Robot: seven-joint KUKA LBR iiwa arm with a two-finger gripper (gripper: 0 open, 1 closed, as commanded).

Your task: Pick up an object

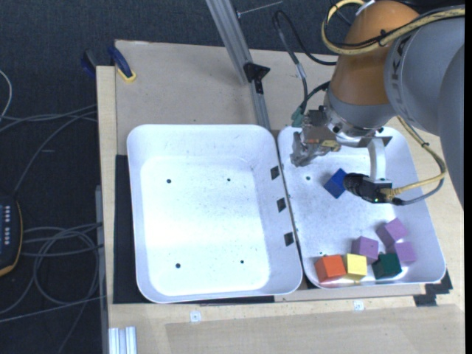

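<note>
My gripper (pixel 302 153) hangs over the far left corner of the right bin (pixel 313 220), close to the wall between the two bins. A blue cube (pixel 335 183) lies on the bin floor just right of and in front of the gripper, apart from it. Along the bin's near right corner sit an orange block (pixel 331 267), a yellow block (pixel 357 265), a dark green block (pixel 386 266) and three purple blocks (pixel 365 246), (pixel 394 231), (pixel 405 252). I see nothing held by the gripper.
The left bin (pixel 199 212) stands beside the right one, its rim touching it. A slanted metal pole (pixel 236 43) rises behind the bins. Cables lie on the floor at the left. The arm's grey and orange body (pixel 383 57) looms over the right bin's far side.
</note>
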